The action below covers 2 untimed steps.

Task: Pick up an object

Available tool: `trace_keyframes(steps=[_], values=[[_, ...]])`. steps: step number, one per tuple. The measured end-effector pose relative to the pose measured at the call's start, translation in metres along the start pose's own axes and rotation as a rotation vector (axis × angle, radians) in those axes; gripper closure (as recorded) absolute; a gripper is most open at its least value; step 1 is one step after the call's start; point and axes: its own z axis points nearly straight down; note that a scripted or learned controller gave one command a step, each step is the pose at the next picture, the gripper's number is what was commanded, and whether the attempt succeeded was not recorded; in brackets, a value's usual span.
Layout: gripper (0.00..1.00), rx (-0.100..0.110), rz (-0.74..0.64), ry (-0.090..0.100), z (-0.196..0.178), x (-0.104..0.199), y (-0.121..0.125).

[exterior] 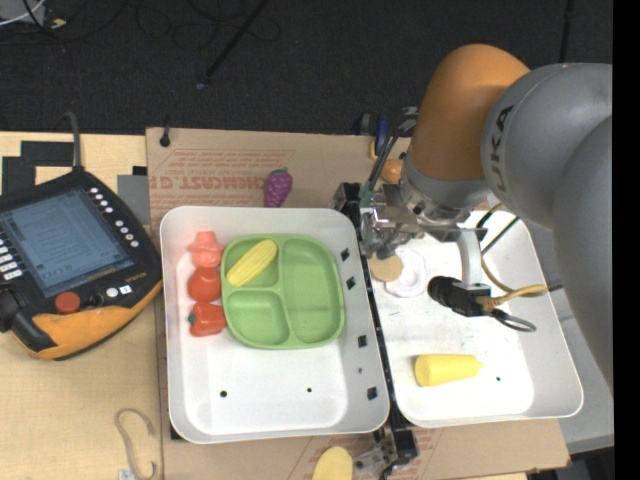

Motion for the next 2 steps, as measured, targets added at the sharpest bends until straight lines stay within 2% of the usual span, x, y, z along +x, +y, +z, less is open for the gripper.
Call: trace_keyframes(steps=[2], values=[[1.00,0.000,0.001,0.000,0.0138,0.0114,0.0040]])
